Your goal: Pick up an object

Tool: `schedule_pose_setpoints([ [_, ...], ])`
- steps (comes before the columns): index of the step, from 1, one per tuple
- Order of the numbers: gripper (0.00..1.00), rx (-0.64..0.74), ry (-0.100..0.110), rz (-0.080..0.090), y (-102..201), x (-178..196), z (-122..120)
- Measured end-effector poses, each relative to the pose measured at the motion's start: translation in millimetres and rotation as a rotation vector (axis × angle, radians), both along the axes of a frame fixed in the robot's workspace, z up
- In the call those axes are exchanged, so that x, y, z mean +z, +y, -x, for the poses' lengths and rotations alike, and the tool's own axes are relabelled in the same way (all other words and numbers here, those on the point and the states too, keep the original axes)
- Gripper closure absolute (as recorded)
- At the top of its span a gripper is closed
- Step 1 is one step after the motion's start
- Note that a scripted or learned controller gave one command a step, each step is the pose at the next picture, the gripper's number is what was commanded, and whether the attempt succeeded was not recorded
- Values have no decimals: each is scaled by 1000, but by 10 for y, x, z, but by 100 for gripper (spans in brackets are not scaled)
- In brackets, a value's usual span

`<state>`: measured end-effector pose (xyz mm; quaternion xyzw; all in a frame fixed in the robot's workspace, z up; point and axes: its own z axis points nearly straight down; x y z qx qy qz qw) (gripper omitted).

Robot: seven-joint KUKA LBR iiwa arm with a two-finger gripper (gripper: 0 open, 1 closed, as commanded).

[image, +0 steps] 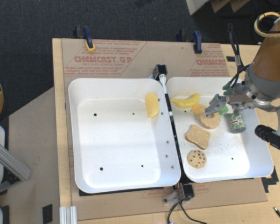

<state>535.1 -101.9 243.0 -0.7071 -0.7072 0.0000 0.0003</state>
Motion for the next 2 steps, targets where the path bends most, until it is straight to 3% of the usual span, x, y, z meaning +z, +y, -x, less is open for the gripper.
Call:
schedule_pose_setpoints([
  [1, 0, -3, 6, -2, 111, -1647, 266],
  [2, 100, -2, -3, 1, 100, -1480, 245],
])
